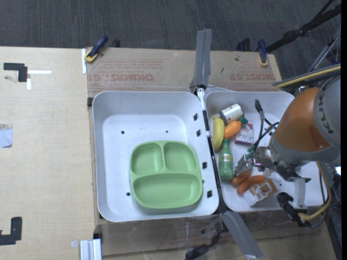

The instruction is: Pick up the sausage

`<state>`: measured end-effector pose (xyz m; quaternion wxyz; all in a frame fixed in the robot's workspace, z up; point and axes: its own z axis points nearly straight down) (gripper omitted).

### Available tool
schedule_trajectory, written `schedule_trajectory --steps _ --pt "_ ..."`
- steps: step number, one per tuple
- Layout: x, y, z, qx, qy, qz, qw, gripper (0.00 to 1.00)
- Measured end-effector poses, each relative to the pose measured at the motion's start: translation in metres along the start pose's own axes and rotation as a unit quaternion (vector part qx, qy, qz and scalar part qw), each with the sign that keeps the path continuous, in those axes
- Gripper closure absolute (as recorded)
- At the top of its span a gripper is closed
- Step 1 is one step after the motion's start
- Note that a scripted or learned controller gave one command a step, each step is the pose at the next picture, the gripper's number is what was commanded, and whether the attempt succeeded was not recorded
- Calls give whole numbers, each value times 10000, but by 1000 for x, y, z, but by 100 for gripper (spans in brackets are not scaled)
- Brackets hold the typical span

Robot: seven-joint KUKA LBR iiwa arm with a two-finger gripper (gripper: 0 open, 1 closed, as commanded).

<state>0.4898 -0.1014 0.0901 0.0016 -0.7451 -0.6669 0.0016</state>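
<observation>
End effector [250, 164], state unclear, over sausage [242, 177] in crowded right bin [282, 97], just beside green bottle [225, 161].

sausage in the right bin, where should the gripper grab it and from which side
Grip the sausage across its middle, coming straight down from above. It lies flat and slanted on the right bin floor, so its narrow width suits the fingers. A green bottle sits close on its left and a small packet touches its right end, so the ends look crowded. The gripper hovers just above it.
</observation>
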Motion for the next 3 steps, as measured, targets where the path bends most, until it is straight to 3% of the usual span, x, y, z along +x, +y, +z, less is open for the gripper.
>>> schedule_trajectory --steps 1,2,3 --pt "-1 0 -8 9 1 24 10000 100" --pt "-32 2 0 -5 5 -1516 9884 100" --pt "31 1 -100 -24 -11 -4674 8840 100"
